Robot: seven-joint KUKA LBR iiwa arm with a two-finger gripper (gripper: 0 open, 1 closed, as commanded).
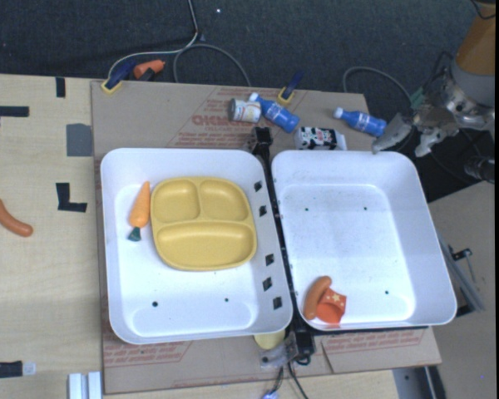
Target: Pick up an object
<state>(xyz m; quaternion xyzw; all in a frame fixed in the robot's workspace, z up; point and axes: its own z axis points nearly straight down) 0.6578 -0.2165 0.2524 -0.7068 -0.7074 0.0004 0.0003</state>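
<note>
Sausage [317, 294] low; pincer [406, 137] spread beyond bin [358, 173].

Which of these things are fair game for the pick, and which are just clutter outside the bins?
In the bins:
carrot
yellow plate
sausage
red piece

Outside the bins:
blue bottles
loose sausage
black-and-white box
clamps

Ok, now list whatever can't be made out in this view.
- Gripper: blurred, small, above the right bin's far corner; finger state unreadable.
- Arm: cut off by the top right edge.
- Yellow object: mostly hidden under the bins' near rims.
- Red piece against the sausage: too small to identify.
- Bottle label: too small to read.
</note>
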